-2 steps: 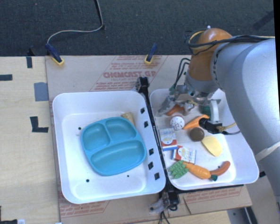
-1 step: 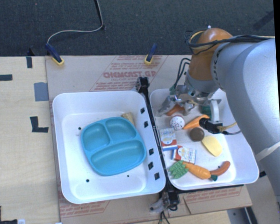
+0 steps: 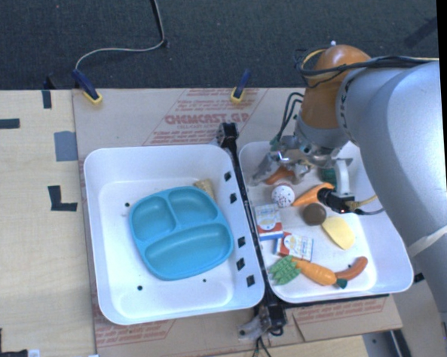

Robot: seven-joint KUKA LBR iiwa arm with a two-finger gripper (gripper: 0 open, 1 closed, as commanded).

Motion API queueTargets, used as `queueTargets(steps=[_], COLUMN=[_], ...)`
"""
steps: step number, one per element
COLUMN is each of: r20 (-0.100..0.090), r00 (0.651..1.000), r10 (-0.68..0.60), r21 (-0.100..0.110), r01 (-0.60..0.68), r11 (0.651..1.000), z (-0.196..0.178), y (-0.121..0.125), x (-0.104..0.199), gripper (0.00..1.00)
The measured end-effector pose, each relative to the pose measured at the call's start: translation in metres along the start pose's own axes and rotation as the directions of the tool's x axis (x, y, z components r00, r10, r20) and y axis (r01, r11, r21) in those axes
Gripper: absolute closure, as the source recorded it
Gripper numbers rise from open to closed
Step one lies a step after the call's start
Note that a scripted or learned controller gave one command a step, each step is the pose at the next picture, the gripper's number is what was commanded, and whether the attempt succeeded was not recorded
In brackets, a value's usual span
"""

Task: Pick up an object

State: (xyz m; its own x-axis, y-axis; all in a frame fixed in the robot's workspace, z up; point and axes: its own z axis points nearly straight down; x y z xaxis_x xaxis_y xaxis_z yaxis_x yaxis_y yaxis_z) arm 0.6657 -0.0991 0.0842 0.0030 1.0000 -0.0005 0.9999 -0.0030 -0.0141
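Nearest, in the right bin (image 3: 388,277): toy carrot (image 3: 314,270) with green leaves, small red-tipped sausage (image 3: 353,269) touching its end. Beyond, printed cartons (image 3: 296,246), yellow wedge (image 3: 338,232), brown ball (image 3: 313,214), orange carrot (image 3: 312,195), white egg (image 3: 283,196). Left bin (image 3: 106,241) holding a blue divided plate (image 3: 181,231) (tan scrap at its far edge). Farthest, gripper (image 3: 277,165) low over the right bin's back corner; open or closed, cannot tell.
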Motion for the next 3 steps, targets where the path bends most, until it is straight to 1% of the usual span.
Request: queueTargets(steps=[1,2,3], r20=[0.002,-0.001,0.002], r00=[1.0,1.0,1.0], r10=[0.001,-0.001,0.001], r21=[-0.001,0.0,-0.001], r01=[-0.001,0.001,-0.001], r11=[1.0,1.0,1.0], z=[0.0,0.0,0.0], y=[-0.0001,0.0001,-0.0001], x=[0.0011,0.0,0.0018], gripper=[0.0,0.0,0.0])
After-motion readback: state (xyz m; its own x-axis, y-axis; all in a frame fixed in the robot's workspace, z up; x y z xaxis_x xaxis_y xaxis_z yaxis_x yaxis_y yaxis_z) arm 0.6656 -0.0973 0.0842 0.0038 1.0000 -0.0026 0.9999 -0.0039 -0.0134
